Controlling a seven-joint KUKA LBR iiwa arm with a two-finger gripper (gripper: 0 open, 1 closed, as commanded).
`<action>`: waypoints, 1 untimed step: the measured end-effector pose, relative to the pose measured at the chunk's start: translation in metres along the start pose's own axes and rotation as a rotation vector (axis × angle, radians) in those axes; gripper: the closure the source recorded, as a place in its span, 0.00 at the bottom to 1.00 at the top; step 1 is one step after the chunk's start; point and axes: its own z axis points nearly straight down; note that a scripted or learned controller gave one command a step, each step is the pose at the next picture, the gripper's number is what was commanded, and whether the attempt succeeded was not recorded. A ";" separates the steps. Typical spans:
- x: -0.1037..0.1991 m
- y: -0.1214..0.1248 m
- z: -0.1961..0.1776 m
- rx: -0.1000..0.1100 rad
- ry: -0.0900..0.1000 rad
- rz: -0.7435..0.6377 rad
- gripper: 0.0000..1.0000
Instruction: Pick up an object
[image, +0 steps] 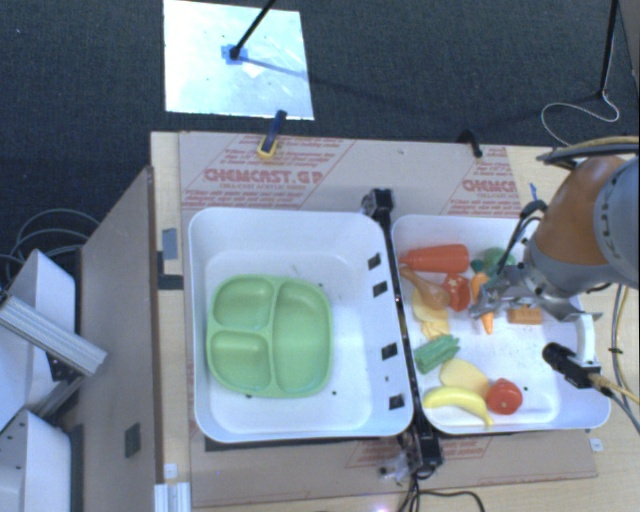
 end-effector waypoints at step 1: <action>0.110 0.000 -0.095 -0.006 0.005 -0.011 1.00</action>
